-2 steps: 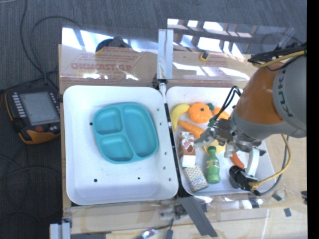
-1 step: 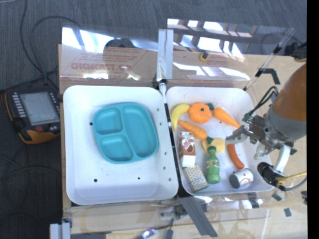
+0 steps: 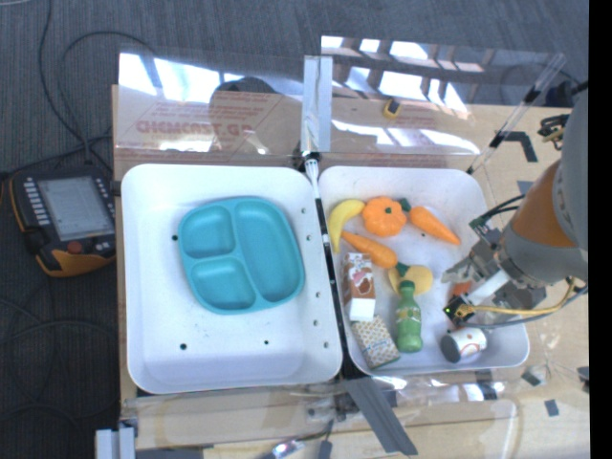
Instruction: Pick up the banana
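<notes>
Gripper (image 3: 457,304) fingers cannot be told apart or together; the orange (image 3: 384,216) could be grabbed instead of the banana (image 3: 341,220) touching it.

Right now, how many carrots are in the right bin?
2. One orange toy carrot lies right of the small orange pumpkin; the other lies below the yellow banana. More may be hidden.
</notes>
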Controlling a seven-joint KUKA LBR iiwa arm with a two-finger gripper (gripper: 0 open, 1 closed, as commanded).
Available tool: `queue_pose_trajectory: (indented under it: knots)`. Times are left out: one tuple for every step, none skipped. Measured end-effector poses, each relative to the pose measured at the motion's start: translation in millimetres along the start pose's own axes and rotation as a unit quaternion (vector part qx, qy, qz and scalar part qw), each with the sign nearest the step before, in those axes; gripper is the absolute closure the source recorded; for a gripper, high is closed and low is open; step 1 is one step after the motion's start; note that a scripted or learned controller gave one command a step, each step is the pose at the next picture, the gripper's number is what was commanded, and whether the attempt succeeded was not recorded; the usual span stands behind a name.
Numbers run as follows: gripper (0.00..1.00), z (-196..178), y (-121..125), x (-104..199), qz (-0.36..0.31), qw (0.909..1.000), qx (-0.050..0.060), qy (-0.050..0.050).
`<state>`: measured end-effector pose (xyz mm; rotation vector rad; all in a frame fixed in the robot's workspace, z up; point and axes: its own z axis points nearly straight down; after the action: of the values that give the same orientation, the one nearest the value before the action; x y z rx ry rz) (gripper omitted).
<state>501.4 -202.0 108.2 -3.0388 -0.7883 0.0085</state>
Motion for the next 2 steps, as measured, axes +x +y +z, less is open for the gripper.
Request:
queue_pose_trajectory:
  knots:
    - [0.00, -60.1, 25.1, -0.2, 0.045, 0.9990, -0.001, 0.000]
    - [0.00, -174.5, 50.3, 45.0, 0.143, 0.9898, -0.002, 0.001]
